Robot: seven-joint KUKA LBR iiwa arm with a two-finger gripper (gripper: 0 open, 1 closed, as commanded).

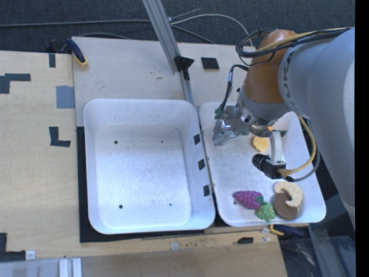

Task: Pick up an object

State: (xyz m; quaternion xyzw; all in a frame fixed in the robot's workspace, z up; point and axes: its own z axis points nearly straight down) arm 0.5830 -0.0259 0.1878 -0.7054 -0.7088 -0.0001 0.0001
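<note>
The end effector (pixel 223 133) was seen low over the upper-left part of the right bin (pixel 230 172), close to the wall shared with the left bin (pixel 141 166). Whether it was apart or together could not be told from the slanted view, and nothing was seen held in it.

The candidate objects lay toward the near end of the right bin, below the end effector in the view. A purple grape bunch (pixel 248 198) was set almost straight down the bin from the end effector, with bare bin floor between the two. Its long axis ran roughly across the bin, left to right. Just beside it, to the right, a green piece (pixel 266 212) was touching or nearly touching a brown round item (pixel 285 206), over which a pale ring-shaped item (pixel 289 191) was lying. A yellow piece (pixel 262 143) was seen nearer, to the right of the end effector, partly hidden under the wrist hardware.

It was judged that no grasp had yet been made. The grape bunch was judged the clearest target, standing apart from the cluster on its left side; a travel toward the near edge of the bin would be called for.
</note>
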